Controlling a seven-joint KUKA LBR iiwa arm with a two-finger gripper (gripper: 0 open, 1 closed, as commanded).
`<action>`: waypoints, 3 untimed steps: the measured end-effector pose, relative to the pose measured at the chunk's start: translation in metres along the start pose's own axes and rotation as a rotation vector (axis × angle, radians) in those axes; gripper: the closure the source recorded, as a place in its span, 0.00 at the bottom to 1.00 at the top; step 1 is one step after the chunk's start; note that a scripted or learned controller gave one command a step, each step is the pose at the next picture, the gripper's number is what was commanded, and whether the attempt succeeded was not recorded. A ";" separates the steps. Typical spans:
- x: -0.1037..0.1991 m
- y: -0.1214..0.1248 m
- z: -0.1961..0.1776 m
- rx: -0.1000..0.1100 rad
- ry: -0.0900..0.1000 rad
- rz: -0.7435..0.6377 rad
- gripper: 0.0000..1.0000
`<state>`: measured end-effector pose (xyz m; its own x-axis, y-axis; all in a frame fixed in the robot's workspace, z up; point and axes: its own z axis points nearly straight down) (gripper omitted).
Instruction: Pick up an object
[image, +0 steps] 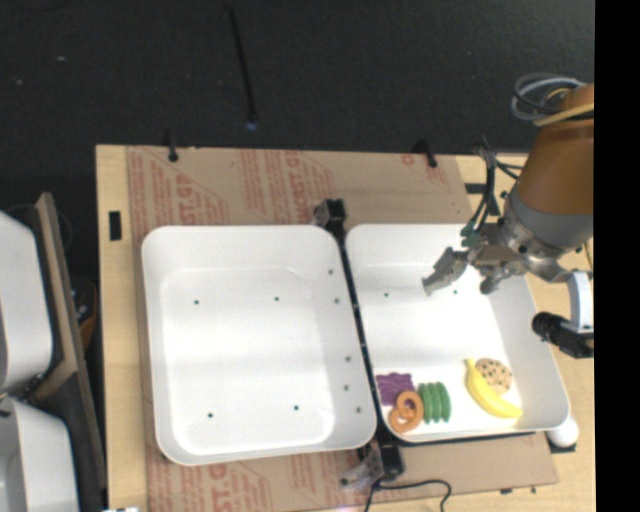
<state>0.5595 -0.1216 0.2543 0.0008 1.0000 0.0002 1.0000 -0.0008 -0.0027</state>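
Note:
My gripper (466, 277) hangs over the upper part of the right bin (400, 250), its two fingers spread apart with nothing between them. Along the bin's front edge lie a yellow banana (492, 398), a round spotted cookie-like piece (492, 373) resting against it, a green ribbed item (435, 401), an orange ring (407, 412) and a purple piece (394, 384). All of these sit well below and in front of the gripper.
The left bin (250, 340) sits beside the right one, with a black clip (329, 213) at the top of the seam between them. Both bins rest on a cardboard sheet (250, 185). White equipment (25, 320) stands at the far left.

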 end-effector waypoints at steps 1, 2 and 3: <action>-0.001 -0.006 0.062 0.002 0.000 0.000 0.00; -0.002 -0.009 0.124 0.003 0.001 0.000 0.00; -0.002 -0.007 0.111 -0.005 0.000 0.001 1.00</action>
<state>0.5522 -0.1240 0.1437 0.0021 1.0000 -0.0002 1.0000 -0.0021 0.0018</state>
